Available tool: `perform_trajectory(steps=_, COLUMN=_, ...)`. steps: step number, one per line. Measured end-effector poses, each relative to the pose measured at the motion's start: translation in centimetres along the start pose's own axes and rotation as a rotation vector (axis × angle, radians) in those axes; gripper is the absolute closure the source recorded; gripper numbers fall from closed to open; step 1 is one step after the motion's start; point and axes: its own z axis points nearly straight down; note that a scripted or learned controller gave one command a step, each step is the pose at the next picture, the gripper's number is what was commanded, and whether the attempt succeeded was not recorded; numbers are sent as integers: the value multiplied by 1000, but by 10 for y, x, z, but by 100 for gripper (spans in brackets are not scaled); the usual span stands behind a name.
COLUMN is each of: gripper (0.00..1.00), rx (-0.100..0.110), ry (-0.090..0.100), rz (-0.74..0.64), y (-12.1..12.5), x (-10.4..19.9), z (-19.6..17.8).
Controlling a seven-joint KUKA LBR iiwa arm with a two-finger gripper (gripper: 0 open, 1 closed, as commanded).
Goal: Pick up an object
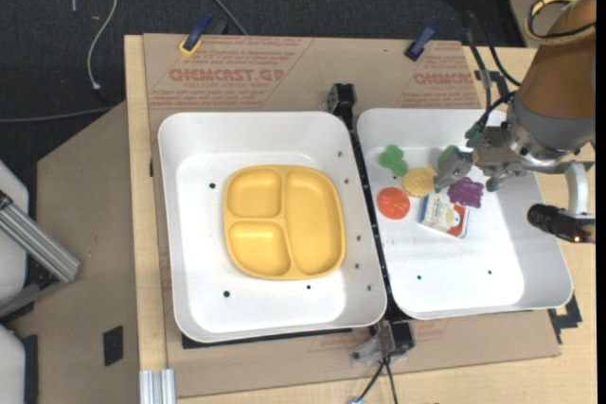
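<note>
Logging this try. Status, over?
Gripper low in right white bin, over purple toy. Nothing seen held. Yellow round toy, red toy, small carton crowd close.

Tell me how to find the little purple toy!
Look in the right white bin, near its far end, where small toys cluster under the gripper. The purple toy lies just above a small white packet; the others are green, yellow and orange-red.

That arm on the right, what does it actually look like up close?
The arm is a thick rounded body, orange on top and grey beneath near the wrist. Below it sits a grey metal tool with angular parts. Black cables run along its side.
</note>
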Motion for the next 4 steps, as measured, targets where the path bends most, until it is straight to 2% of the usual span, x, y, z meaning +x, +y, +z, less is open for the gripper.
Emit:
perform_trajectory(steps=1, gripper=0, rx=-15, ry=-2, rz=-3, y=3, x=0, z=-8)
perform_trajectory(steps=3, gripper=0, rx=-9, ry=-2, rz=-2, y=15, x=-10, z=94)
perform_trajectory(steps=4, gripper=0, rx=-12, ry=-2, rz=-2, y=15, x=-10, z=109)
